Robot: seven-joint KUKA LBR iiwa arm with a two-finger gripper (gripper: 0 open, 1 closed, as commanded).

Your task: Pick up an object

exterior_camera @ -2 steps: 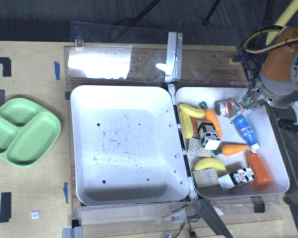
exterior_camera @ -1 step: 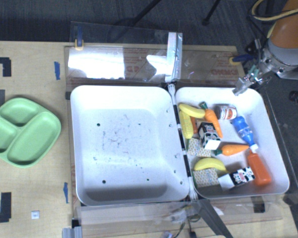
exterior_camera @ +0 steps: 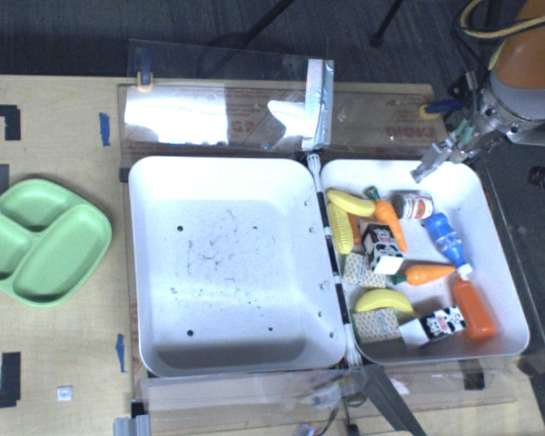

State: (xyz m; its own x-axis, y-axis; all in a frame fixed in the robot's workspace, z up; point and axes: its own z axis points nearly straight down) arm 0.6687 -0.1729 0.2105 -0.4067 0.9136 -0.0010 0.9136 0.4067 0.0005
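Orange bottle (exterior_camera: 473, 311) lies well below the gripper (exterior_camera: 442, 158), whose grip state I cannot tell.

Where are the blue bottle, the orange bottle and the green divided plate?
Blue bottle (exterior_camera: 444, 234): camera view, middle of its body.
Orange bottle (exterior_camera: 473, 311): camera view, middle of its body.
Green divided plate (exterior_camera: 59, 251): camera view, floor of its largest compartment.

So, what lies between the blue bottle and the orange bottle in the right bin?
In the camera view, a carrot lies between the blue bottle and the orange bottle, its tip pointing toward the bin's right wall.
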